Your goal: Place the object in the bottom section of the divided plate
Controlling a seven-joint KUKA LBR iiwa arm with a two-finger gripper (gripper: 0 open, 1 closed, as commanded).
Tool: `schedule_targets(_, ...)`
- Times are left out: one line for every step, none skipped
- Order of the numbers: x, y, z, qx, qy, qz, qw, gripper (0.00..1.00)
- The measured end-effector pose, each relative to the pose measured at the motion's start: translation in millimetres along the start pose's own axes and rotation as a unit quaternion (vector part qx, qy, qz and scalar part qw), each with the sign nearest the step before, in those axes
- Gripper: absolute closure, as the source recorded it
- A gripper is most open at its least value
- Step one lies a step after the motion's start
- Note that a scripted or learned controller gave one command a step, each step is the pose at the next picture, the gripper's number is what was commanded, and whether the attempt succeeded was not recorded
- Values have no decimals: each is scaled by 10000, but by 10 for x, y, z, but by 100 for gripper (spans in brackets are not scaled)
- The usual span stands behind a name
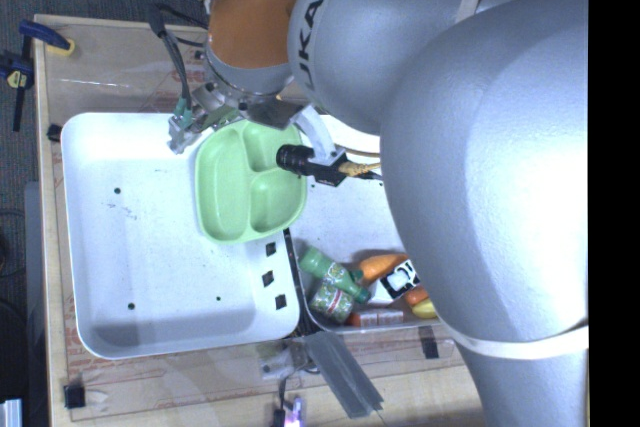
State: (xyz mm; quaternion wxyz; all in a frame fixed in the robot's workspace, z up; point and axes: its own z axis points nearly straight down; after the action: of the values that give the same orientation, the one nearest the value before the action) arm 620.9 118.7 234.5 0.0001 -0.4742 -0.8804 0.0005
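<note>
Plate first: the green divided plate [250, 183] sits at the right end of the left white bin [130, 255], just right of and below the claw [185, 123], its far rim tucked under the wrist. I cannot tell how that claw stands, open or closed, and I see nothing between its tips. It hangs at the bin's upper wall, beside the plate, not over it.

Moving right of the claw, a black cylindrical fitting [305, 161] pokes over the plate's right rim. A descent here could knock that rim and skid the plate.

Further right and lower, the objects lie heaped in the right bin [345, 323]: a green bottle [335, 287], an orange piece [382, 265], something yellow [424, 309]. Packed that tight, a grab may catch two or slip off. The big grey arm [470, 145] covers much of that bin, so a miss could go unseen.
</note>
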Motion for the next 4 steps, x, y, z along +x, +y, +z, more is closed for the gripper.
schedule_targets(-326,146,617,21,10,755,9971,100)
schedule_targets(122,-323,1441,29,8,2668,9638,100)
schedule_targets(763,340,576,15,9,2963,9551,100)
schedule_targets(1018,277,169,16,5,3292,9442,100)
